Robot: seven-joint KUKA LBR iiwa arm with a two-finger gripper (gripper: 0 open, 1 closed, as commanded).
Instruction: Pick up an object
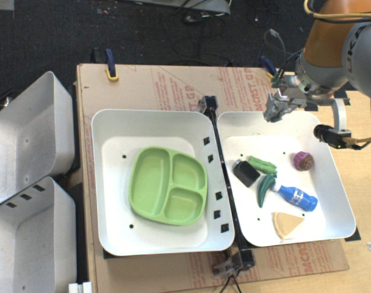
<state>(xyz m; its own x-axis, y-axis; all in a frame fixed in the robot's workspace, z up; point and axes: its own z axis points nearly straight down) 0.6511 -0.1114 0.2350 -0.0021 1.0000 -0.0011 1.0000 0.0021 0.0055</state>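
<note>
The right bin point(338, 215) holds a black block point(246, 173), two green pepper-like pieces point(262, 165) point(265, 190), a blue bottle point(297, 197), a purple round object point(303, 160) and a tan wedge point(287, 224). My gripper point(274, 112) hangs over the back left rim of the right bin, above and behind all of these objects, with nothing seen in it. The grey arm with its orange band point(338, 23) comes in from the upper right.
The left bin point(109, 224) contains a light green divided plate point(169, 186). Both bins sit on a cardboard sheet point(155, 84). Two more white bins point(27, 127) stand off the bench at the left. A black clamp point(208, 104) sits between the bins at the back.
</note>
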